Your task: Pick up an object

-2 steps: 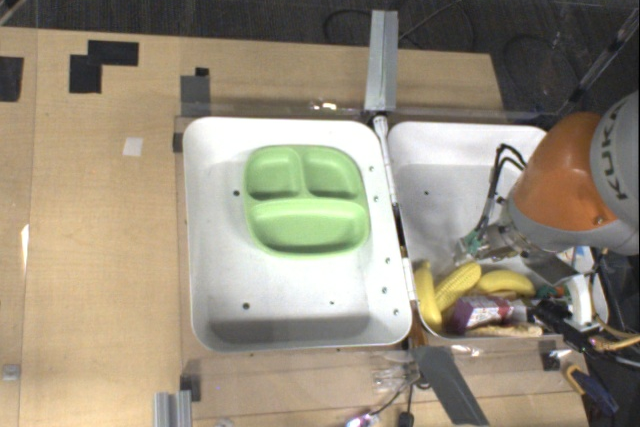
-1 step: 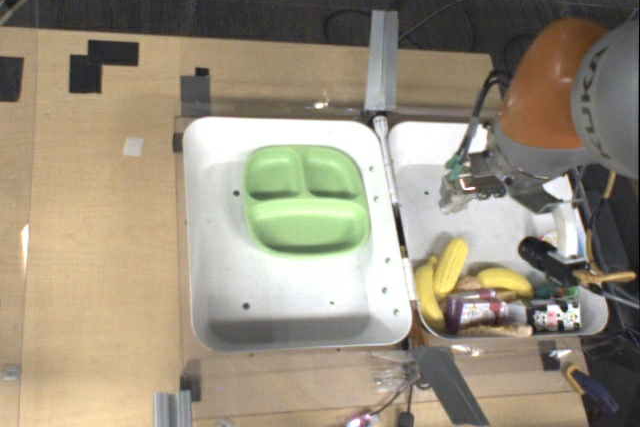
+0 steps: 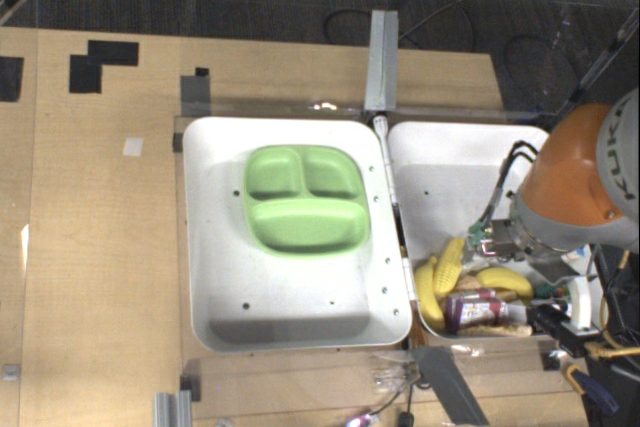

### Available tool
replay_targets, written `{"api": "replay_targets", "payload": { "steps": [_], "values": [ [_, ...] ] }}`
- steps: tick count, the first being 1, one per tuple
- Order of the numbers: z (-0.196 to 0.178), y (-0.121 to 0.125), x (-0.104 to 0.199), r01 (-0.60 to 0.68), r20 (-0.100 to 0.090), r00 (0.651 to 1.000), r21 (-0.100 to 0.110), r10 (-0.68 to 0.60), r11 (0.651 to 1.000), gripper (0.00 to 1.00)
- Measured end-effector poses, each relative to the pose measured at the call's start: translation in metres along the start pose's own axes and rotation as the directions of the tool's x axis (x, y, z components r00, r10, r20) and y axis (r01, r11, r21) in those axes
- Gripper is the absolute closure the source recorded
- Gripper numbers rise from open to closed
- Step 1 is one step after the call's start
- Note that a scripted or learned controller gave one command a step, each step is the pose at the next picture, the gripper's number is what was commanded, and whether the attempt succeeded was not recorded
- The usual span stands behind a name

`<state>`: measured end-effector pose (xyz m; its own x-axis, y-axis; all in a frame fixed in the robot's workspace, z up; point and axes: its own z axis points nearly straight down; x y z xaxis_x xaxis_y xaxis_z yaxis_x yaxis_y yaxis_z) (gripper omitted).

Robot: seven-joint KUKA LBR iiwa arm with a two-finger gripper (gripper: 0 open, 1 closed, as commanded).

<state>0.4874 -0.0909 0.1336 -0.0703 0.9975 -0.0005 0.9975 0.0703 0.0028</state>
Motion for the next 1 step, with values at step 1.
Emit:
{"api": "replay_targets", "payload": {
  "steps": [1],
  "values": [
    [-0.0002,0.0002,0.0001,0.000,0.000,1.000,0.000,0.000,1.000,0.00]
  ]
}}
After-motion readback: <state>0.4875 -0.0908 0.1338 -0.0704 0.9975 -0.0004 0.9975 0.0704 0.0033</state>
